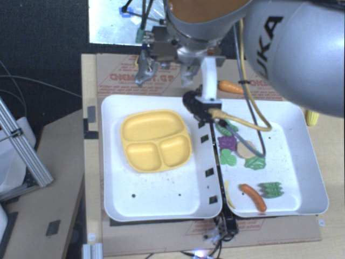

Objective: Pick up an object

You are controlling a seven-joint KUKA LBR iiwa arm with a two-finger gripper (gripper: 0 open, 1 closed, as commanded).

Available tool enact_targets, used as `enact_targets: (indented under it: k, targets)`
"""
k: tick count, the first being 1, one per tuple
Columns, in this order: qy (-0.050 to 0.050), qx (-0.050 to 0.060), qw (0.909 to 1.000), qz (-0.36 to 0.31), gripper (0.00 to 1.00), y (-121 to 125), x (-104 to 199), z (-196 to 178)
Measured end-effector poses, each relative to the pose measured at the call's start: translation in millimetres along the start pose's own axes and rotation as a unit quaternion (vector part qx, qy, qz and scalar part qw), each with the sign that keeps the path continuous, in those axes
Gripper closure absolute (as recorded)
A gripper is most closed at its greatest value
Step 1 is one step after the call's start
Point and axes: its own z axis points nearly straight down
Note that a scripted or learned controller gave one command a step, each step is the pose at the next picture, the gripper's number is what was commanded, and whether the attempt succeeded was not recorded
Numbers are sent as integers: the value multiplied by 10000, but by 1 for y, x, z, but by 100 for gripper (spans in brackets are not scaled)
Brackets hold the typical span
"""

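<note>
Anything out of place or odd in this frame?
A carrot lies outside the bins, on the cardboard behind the right bin. The other play food sits inside that bin; the yellow tray sits in the left one.

A yellow divided tray (pixel 156 140) lies in the left bin (pixel 116 198). The right bin (pixel 302 161) holds a sausage (pixel 253 197), green leafy pieces (pixel 271 189) and a purple piece (pixel 227 143). The claw (pixel 164 75) hangs above the bins' far edge.

robot lab | KUKA arm (pixel 302 42) | white bins (pixel 161 204) on bench | alu framing (pixel 21 150) | loose cables (pixel 32 85)
</note>
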Motion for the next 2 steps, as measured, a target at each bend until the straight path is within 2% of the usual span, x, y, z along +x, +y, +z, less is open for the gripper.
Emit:
enact_targets:
  k: [1, 2]
  targets:
    - [-57, 167, 9998, -5, 0, -82, 0, 135]
    - [-27, 87, 10000, 8, 0, -77, 0, 128]
